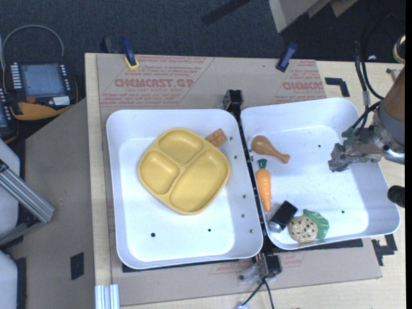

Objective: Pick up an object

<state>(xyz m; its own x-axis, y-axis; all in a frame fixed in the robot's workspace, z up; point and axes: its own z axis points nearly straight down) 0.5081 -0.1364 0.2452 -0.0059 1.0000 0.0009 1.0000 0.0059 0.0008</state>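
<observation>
The right bin [322, 118] holds a brown chicken drumstick [269, 149], an orange carrot [264, 185], a small black block [283, 215], a cookie [300, 229] and a green leafy piece [318, 223]. My gripper [339, 159] hangs over the right part of this bin, about a hand's width right of the drumstick. Nothing shows between its fingertips. In the left bin [129, 192] lies a yellow divided plate [184, 170], with a small brown piece [217, 137] at its upper right rim.
The two bins meet at a black divider [248, 172] along the middle. Bare white floor lies between the gripper and the carrot. A pendant with a screen [40, 82] sits off the bench at the far left. Clamps [131, 58] stand at the back edge.
</observation>
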